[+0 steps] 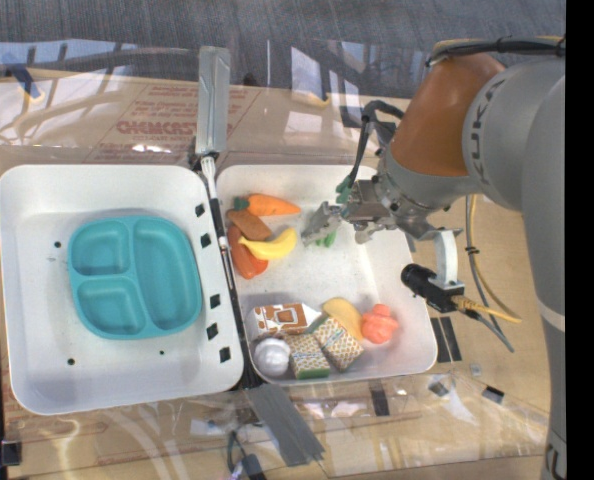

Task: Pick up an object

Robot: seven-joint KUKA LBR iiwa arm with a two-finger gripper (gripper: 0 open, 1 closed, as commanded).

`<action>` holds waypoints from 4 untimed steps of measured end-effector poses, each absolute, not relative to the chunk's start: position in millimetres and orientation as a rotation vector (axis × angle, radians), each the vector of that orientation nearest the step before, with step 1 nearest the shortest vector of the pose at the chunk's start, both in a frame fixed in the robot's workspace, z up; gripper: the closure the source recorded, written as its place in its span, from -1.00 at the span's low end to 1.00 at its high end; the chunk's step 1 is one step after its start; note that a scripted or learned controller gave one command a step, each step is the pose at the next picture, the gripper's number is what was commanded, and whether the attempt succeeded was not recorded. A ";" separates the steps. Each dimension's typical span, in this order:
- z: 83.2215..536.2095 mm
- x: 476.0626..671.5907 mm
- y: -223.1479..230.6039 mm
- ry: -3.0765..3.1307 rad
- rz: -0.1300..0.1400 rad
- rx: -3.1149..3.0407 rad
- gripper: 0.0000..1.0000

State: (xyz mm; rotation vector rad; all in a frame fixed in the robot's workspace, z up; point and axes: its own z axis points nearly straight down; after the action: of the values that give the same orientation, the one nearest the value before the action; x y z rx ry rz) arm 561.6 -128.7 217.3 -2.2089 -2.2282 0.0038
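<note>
We saw a banana (pixel 271 245) lying at ten o'clock in the right bin (pixel 402 358), touching a carrot (pixel 271 205) above it. At three o'clock from it hovered the tool (pixel 326 225); we could not tell its state. A teal divided plate (pixel 134 274) sat in the left bin (pixel 22 268) on the bench (pixel 97 118).

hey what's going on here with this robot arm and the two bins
A grey arm reaches in from the right over the right-hand bin, its tool low near a toy banana and carrot at the bin's left side. More small items, among them patterned blocks and an orange toy, sit along the bin's near edge. The left bin holds a teal divided tray. Nothing looks lifted yet.
</note>
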 end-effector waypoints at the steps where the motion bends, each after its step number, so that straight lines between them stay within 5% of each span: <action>1: 122.3 596.1 -146.8 -2.363 0.006 -2.061 -1.00; 2: 92.9 654.5 -166.4 -2.485 0.001 -1.923 -1.00; 3: 92.8 654.4 -166.4 -2.485 0.001 -1.923 -1.00; 4: 93.3 616.5 -210.3 -2.661 0.001 -1.669 -1.00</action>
State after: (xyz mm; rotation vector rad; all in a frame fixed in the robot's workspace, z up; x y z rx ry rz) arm 616.5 -210.3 93.3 -1.6689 -2.6612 0.0009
